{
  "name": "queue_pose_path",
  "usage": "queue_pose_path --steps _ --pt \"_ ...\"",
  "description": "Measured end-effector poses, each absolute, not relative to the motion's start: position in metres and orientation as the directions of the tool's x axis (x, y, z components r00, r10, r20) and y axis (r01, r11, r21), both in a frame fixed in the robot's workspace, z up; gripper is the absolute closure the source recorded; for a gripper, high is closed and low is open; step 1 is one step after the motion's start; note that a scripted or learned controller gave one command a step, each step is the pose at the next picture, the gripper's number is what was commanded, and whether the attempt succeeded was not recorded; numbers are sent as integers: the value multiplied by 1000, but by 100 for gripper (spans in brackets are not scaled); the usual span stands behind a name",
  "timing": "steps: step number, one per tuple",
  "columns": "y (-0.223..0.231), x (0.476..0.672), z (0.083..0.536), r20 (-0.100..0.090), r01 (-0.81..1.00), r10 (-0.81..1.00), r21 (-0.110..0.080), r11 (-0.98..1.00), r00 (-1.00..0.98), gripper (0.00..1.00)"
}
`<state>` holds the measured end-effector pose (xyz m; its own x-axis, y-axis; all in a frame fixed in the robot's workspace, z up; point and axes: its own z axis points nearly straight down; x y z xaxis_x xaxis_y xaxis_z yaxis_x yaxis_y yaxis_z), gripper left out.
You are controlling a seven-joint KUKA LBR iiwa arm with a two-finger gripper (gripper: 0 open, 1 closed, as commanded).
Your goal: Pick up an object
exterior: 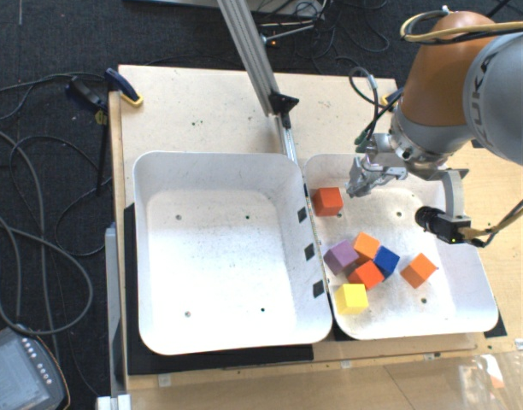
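The grey arm (467, 75) with its orange band reaches in from the right, and its gripper (364, 180) hangs over the far part of the right bin (467, 310), just right of a red-orange cube (328, 201) that sits alone near the bin's left wall. Nothing can be seen between the gripper's parts, and whether it is spread or pressed together cannot be told from this slant. Grey letters run along the arm's upper link near the right edge of the view, but they are cut off and tilted, so they cannot be read with any certainty. Nearer the front of the right bin lies a tight cluster of cubes: a purple cube (340, 256), an orange cube (367, 246) touching it, a blue cube (386, 260) just beside that, a red cube (366, 273) pressed against the blue and purple ones, and a yellow cube (352, 298) at the front of the group. A second orange cube (419, 269) rests apart to the right, tilted on the bin floor. The left bin (159, 254) stands side by side with the right one on the pale bench (202, 101). A slanted metal rail (249, 45) crosses the bench's far side, and a blue and yellow clamp (123, 87) grips the bench's far left corner. Black cables (39, 186) loop over the dark floor to the left.
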<state>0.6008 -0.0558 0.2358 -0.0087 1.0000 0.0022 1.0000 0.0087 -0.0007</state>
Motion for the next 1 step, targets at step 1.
queue_pose_path --steps 1 --pt "-5 616 230 1 1000 1000 1 8 -8 100"
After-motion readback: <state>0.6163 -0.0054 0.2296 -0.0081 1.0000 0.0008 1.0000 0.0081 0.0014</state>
